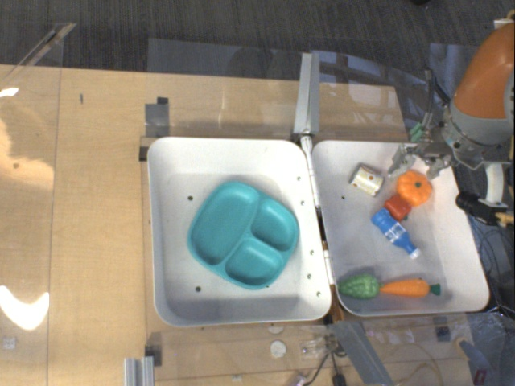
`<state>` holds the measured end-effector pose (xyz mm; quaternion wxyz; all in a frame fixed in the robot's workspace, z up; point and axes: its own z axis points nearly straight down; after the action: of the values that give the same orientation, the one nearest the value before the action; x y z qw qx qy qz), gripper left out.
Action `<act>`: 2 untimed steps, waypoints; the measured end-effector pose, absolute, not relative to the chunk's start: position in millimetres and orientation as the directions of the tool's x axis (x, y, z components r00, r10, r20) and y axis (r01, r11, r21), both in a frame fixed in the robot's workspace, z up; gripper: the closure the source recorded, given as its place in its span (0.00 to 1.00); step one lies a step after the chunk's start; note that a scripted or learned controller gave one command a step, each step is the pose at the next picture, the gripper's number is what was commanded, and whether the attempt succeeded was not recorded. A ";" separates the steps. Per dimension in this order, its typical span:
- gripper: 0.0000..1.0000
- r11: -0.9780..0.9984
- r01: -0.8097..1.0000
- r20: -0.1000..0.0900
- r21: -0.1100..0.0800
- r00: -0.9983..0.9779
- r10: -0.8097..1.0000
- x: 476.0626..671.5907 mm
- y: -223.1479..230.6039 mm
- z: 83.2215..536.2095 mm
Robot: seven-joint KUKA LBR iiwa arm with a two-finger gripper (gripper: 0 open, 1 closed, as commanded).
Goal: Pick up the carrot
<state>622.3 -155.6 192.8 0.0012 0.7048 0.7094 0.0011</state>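
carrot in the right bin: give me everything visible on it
The carrot is a toy, plastic-looking, with an orange body and a small dark green stub at its right end. It lies flat, lengthwise along the near wall of the right bin, its tapered end pointing left, meeting or nearly meeting the green corn-like toy. The claw is at the far side of the bin, well apart from it.

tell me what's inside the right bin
The right bin holds a carrot beside a green vegetable, a blue bottle, an orange pumpkin-like toy and a pale cylinder. Nothing looks covered.
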 end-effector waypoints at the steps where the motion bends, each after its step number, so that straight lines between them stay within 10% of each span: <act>1: 0.00 -0.018 1.000 -0.001 0.009 0.018 1.000 628.4 -203.8 88.3; 2: 0.00 0.034 0.999 0.006 -0.003 -0.033 0.999 670.4 -193.9 87.3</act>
<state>670.4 -193.9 87.3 -0.0031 0.6952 0.7189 0.0010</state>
